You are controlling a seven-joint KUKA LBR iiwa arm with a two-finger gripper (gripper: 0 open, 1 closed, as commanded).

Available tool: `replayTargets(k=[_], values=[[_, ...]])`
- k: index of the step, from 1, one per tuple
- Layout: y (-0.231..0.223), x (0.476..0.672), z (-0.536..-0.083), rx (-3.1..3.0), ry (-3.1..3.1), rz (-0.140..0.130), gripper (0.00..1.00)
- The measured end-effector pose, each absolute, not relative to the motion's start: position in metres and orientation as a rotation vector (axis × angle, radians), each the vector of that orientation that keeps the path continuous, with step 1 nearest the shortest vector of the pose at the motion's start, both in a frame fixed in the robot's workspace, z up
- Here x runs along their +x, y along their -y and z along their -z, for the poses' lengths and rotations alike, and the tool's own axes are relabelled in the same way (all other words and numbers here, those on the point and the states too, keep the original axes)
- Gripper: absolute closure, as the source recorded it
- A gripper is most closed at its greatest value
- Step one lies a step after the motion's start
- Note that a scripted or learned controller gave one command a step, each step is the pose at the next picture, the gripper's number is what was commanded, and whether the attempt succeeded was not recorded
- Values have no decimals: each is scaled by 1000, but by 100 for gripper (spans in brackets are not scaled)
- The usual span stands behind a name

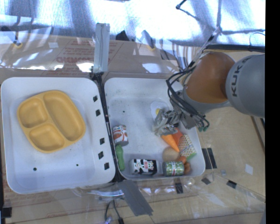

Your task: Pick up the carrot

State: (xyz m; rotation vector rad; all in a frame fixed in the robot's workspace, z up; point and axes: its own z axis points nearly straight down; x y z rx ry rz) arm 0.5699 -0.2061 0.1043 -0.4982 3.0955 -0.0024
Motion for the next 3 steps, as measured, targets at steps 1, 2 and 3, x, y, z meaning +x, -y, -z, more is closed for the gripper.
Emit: replayTargets(k=[1, 2, 3], values=[[206, 570, -104, -499, -3096, 2, 0], [204, 572, -115, -507, -3091, 3, 100], [209, 503, -91, -1320, -2853, -5, 100]])
